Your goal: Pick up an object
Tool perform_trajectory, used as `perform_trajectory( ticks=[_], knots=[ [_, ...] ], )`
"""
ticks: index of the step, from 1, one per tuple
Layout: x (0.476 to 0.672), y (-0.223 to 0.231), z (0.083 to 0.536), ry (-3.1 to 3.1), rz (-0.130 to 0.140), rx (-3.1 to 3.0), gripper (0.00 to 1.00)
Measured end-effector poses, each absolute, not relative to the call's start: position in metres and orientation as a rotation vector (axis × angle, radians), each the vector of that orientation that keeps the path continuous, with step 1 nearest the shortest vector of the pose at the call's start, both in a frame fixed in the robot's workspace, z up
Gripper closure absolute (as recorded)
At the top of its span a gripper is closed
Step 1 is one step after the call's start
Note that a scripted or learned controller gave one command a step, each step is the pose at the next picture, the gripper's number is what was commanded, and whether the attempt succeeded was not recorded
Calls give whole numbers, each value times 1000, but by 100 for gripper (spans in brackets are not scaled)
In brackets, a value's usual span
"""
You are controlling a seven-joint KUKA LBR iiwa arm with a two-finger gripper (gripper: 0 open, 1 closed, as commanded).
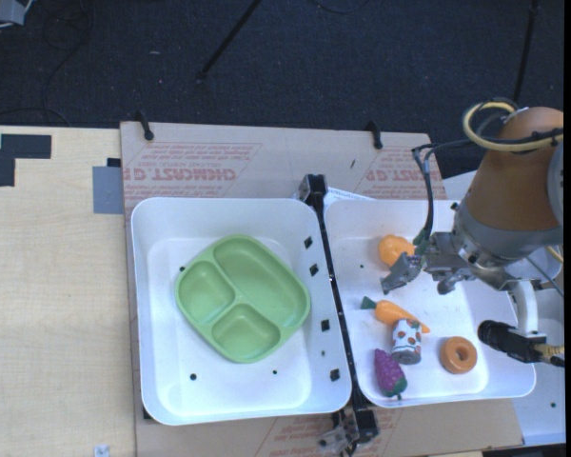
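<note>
A: Where does the gripper (411, 272) hang?
B: Over the right bin (514, 381), fingers spread and holding nothing, between the orange ball (393, 248) and the carrot (396, 312).
A: Then it should centre over the carrot before descending.

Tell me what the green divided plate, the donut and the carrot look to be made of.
Green divided plate: likely moulded plastic, matte to satin, one even colour with soft rounded compartment ridges.
Donut: probably toy plastic or rubber, smooth uniform tan-orange ring; too small to be sure.
Carrot: likely toy plastic, flat bright orange with a green top, no real texture visible.
</note>
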State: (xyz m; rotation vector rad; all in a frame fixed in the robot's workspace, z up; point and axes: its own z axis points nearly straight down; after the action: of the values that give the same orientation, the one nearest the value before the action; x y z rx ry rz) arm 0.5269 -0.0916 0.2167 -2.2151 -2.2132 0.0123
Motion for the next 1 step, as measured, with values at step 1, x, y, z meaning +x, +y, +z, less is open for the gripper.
perform_trajectory(
  ticks=[1],
  knots=[
    [529, -92, 222, -2221, 2, -2220, 0]
  ],
)
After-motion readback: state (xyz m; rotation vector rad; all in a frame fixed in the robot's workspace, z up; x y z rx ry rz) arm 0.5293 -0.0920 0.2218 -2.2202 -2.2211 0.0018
